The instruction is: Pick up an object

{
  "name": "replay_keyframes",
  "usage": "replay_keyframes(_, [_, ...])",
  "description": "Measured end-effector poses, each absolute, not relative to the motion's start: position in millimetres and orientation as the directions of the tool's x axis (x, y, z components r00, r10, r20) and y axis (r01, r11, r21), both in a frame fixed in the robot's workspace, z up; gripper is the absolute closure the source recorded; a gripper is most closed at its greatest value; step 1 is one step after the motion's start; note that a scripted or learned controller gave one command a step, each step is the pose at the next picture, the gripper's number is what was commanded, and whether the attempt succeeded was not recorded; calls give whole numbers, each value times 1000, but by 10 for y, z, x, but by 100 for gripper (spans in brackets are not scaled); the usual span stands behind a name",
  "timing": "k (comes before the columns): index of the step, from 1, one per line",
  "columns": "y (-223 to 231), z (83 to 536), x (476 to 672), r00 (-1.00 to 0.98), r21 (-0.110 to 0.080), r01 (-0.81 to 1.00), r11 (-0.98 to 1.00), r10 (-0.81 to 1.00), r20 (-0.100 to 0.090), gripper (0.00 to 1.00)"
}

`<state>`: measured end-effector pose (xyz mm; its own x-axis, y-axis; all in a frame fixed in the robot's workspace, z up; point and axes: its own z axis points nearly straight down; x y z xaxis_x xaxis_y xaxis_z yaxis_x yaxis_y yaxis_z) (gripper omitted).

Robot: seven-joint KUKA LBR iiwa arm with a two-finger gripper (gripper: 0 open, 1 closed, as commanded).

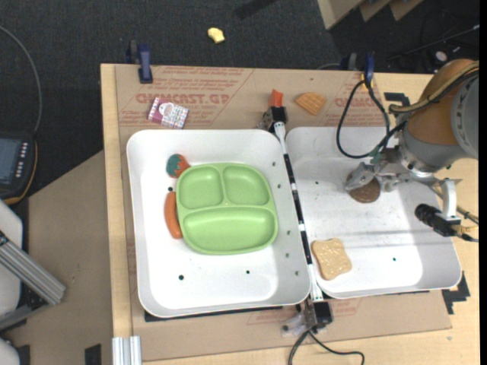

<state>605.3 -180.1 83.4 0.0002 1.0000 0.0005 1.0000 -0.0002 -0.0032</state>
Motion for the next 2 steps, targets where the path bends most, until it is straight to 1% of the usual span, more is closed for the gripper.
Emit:
replay_keyframes(1, [-1802, 956, 6067, 0, 2, 1000, 0, 1000, -1, 100])
replay_keyframes(2, [-1091, 1755, 6270, -8, 9, 1000, 8, 1000, 0, 100])
